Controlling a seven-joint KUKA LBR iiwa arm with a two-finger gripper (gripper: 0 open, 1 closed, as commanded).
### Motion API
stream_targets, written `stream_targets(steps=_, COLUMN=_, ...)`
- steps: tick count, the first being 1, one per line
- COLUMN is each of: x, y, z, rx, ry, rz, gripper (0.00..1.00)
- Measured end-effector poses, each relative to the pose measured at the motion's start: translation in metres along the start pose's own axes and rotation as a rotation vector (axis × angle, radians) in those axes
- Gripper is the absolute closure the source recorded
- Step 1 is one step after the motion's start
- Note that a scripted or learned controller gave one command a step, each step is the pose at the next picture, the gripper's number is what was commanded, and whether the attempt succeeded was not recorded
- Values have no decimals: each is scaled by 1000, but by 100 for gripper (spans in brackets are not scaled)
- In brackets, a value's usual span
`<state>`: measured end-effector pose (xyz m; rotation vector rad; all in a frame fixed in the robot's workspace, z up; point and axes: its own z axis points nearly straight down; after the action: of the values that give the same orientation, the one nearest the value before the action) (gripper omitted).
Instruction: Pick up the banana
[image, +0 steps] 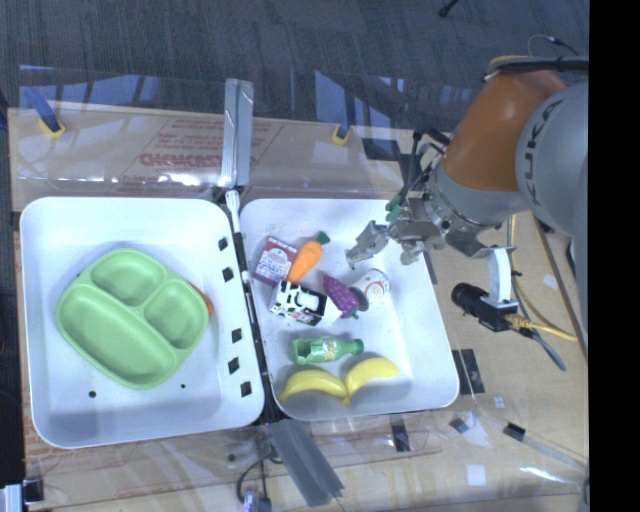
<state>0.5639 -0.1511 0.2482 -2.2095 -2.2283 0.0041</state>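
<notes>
Two shallow white bins side by side on a bench, seen from above at a slant. In the left bin (60, 400), a green divided plate (130, 315). In the right bin (425, 345): a banana (340, 381) along the near wall, a green bottle (325, 349) just behind it, then a black-and-white carton (299, 302), a purple eggplant (341, 295), a carrot (306, 258), a red packet (272, 260) and a small white can (374, 286). Above the far right part of that bin, the gripper (385, 243) on the grey arm with its orange band (500, 130), well apart from the banana, nothing between the fingers.
</notes>
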Motion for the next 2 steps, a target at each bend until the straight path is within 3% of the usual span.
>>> stream_targets(steps=1, x=2, y=-57, z=128, rx=-2, ry=0, rz=-214, gripper=0)
stream_targets(steps=2, x=-2, y=-86, z=73, rx=-5, ry=-3, rz=-538, gripper=0)
